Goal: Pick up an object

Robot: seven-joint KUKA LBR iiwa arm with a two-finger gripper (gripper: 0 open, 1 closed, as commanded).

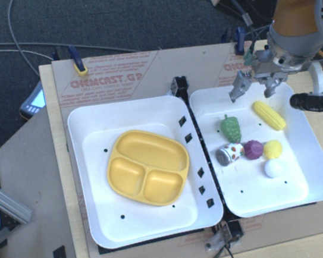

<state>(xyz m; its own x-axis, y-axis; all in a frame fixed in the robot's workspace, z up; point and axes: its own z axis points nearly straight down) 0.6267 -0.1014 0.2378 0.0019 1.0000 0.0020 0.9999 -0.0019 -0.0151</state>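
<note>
Your right bin [313, 175] holds the pickable toys: a bumpy yellow corn cob [269, 115] with its long axis running from upper left to lower right, a knobbly green fruit [230, 128], a small can on its side [229, 154], a purple piece [253, 149], a yellow piece [272, 149] and a white ball [273, 168]. Above the bin's far edge your gripper [256, 89] hangs with fingers spread wide, holding nothing. The left bin [91, 184] carries a smooth yellow divided plate [148, 167].

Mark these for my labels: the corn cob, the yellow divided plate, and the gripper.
corn cob [269, 115], camera view, middle of the cob.
yellow divided plate [147, 167], camera view, central ridge.
gripper [255, 88], camera view, midway between fingertips.
</note>
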